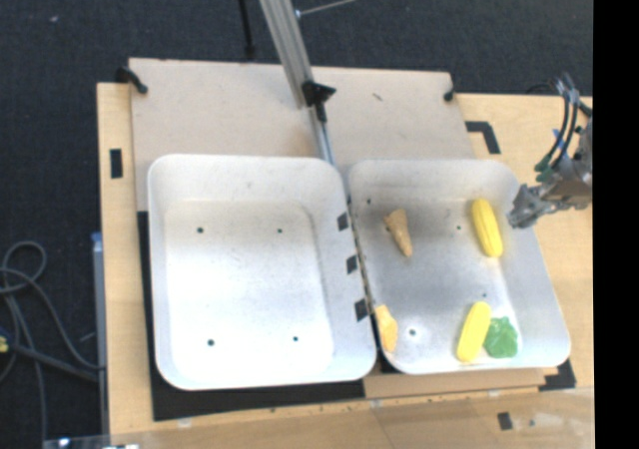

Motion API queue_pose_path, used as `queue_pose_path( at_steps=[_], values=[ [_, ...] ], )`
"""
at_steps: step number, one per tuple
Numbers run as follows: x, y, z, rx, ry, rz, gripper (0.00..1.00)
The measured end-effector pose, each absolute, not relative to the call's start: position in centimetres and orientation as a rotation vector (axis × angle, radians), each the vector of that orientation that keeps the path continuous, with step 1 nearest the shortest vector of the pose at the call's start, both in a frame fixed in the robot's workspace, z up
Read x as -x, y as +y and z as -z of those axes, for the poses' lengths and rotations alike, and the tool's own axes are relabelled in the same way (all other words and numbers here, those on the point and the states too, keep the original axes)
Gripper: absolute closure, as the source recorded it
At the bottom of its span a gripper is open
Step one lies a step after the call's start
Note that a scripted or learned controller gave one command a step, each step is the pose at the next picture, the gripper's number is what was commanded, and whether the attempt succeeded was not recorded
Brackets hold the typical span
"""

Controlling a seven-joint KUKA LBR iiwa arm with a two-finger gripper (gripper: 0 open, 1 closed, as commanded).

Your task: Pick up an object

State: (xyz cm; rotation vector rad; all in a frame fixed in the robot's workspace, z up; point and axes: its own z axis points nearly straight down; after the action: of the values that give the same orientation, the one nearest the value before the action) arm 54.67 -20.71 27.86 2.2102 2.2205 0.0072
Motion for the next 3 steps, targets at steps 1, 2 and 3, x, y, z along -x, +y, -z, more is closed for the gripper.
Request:
queue_pose_path(
  at_steps=[1, 2, 3],
  values=[
    [-54.8, -20.8, -30.1, -2.213, 2.225, -0.004, 1.00],
    [-57.4, -16.7, -28.5, -2.215, 2.226, 0.001, 1.00],
    [-60.1, -12.8, -27.9, -2.214, 2.224, 0.000, 1.00]
  ],
)
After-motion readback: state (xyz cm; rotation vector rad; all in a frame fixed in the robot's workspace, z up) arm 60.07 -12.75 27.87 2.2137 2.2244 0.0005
